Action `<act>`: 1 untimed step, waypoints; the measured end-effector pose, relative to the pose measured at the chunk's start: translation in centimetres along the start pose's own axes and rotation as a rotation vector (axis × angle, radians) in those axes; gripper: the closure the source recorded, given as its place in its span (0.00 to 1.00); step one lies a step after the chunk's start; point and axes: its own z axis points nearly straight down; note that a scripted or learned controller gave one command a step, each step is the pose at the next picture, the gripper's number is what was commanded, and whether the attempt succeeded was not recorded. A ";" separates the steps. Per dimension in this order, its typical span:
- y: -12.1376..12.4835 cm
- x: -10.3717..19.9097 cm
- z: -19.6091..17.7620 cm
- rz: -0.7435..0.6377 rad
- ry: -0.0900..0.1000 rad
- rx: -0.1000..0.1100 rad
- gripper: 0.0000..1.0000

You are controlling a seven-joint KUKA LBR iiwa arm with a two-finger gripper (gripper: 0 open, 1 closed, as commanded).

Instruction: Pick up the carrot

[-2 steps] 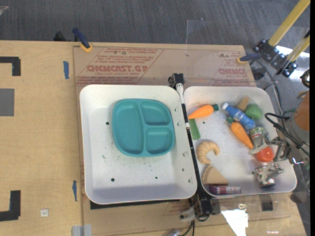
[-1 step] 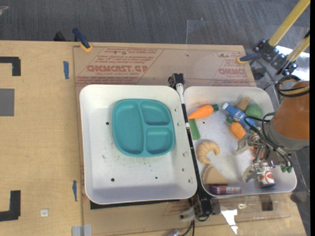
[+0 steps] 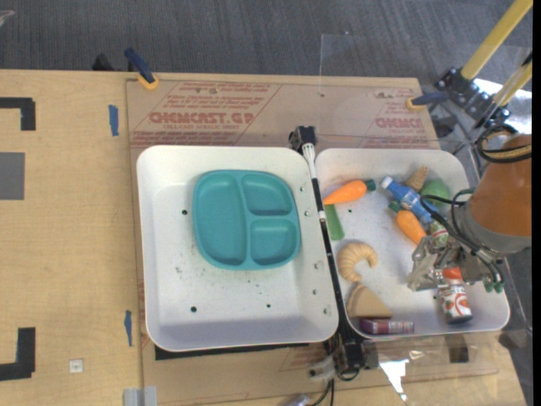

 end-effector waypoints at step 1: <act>3.7 -7.3 1.4 0.044 -0.006 0.000 1.00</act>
